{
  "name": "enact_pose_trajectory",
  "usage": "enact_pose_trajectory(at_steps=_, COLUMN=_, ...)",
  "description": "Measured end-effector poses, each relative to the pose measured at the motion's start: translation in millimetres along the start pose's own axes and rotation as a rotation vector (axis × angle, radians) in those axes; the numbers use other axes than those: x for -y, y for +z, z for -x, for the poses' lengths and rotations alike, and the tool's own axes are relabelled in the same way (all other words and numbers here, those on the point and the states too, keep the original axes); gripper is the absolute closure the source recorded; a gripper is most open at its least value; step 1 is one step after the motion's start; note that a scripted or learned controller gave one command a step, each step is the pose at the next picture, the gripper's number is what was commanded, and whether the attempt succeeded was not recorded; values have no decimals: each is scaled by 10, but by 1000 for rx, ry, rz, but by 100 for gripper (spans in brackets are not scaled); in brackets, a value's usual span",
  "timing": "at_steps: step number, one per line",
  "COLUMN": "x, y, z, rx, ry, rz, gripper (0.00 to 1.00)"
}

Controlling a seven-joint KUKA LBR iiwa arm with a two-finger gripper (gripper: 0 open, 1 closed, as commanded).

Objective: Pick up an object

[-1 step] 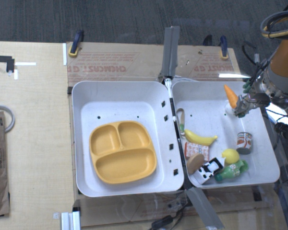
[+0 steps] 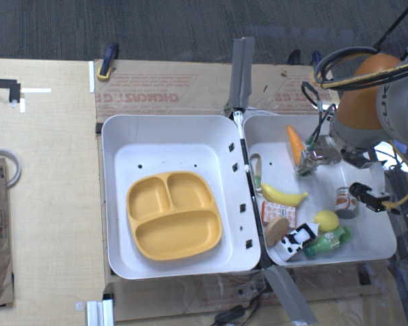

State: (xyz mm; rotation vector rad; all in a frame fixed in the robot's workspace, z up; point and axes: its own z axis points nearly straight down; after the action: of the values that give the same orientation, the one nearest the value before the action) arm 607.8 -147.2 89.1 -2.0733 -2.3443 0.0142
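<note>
right bin (image 2: 367, 250) holds the pickable stuff: orange carrot (image 2: 296, 145) lying lengthwise near the back, banana (image 2: 283, 195) flat mid-left, lemon (image 2: 327, 220), small can (image 2: 346, 201) near the right side, green bottle (image 2: 327, 242) on its side at the front, black-and-white box (image 2: 296, 240) beside it.

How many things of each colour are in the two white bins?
Yellow: 3 (divided plate, banana, lemon)
Orange: 1 (carrot)
Green: 1 (bottle)
Black and white: 1 (cow-patterned toy)
Red and white: 2 (can, packet)
Brown: 1 (oval thing)
Total: 9
</note>
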Motion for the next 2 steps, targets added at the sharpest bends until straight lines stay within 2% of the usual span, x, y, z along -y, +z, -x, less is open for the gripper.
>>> enact_pose_trajectory(at_steps=1, x=17, y=-77, z=6, rx=-1, ry=3, rz=-6, gripper=100)
enact_pose_trajectory(at_steps=2, x=393, y=-1234, z=-581, rx=4, ry=-26, rz=13, gripper=100)
